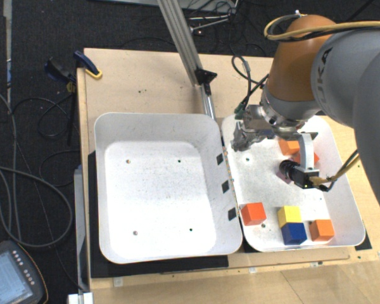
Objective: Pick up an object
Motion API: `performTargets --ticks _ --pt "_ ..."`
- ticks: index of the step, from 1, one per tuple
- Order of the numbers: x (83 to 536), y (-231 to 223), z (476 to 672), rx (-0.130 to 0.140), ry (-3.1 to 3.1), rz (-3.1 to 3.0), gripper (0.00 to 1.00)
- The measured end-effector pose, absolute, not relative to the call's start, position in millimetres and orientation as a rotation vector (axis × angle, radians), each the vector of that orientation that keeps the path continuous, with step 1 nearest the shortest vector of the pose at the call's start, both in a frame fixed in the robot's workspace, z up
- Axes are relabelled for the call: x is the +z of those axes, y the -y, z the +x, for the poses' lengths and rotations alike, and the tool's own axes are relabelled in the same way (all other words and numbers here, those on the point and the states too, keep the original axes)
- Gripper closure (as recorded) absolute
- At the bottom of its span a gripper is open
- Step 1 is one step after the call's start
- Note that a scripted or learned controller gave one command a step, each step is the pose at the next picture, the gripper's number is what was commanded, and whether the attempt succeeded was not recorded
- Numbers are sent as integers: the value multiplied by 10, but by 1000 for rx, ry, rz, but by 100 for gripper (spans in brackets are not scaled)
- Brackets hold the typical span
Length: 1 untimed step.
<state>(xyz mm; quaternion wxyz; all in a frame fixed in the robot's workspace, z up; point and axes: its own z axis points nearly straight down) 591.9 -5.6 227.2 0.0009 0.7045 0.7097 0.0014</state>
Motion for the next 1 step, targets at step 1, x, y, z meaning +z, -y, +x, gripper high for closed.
performTargets --ticks 1 --pt "2359 -375 6055 5 -2228 2213 100"
